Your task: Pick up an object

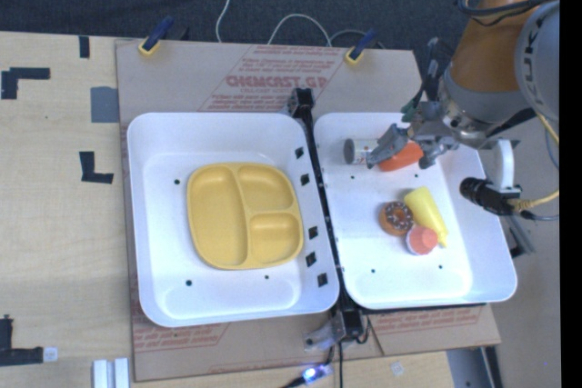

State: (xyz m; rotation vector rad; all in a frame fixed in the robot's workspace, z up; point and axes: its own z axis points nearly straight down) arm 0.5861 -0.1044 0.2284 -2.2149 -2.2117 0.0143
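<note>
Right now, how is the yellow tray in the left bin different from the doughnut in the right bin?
The yellow tray is a wide, rounded rectangle with three compartments; the doughnut is a small ring. The tray is plain yellow; the doughnut is brown with sprinkles. The tray lies alone in its bin; the doughnut lies close beside a yellow wedge and a pink piece. Both lie flat on white bin floors.

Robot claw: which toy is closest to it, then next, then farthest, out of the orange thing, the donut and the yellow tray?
Measured from the gripper in the camera view:
1. Orange toy, right at the gripper, at the top of the right bin.
2. Donut, lower down in the same bin.
3. Yellow tray, across in the left bin.
</note>
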